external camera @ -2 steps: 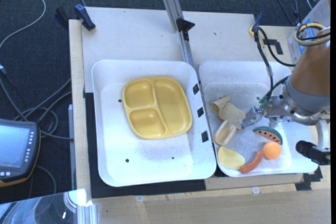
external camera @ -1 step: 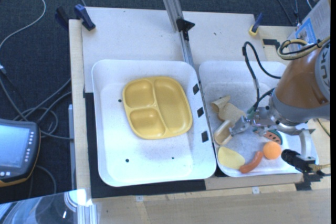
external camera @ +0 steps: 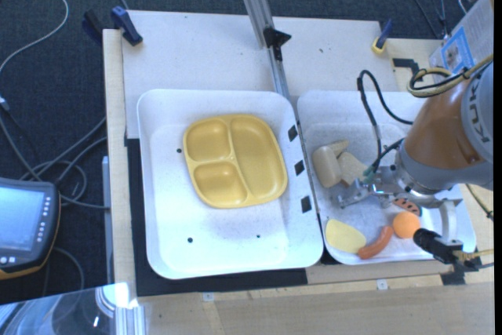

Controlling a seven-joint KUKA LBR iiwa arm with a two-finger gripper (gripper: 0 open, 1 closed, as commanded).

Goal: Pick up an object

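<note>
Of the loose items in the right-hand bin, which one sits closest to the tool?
The beige blocky object, just left of the tool. The orange ball, the orange sausage-shaped piece and the pale yellow slice all lie lower, toward the bin's front edge.

- Our arm [external camera: 451, 133]: grey, orange band above the wrist, reaching in from the right and angled down toward our gripper.
- Our gripper [external camera: 354, 194]: metal, low at the arm's left end, pointing left; we cannot judge its opening.
</note>
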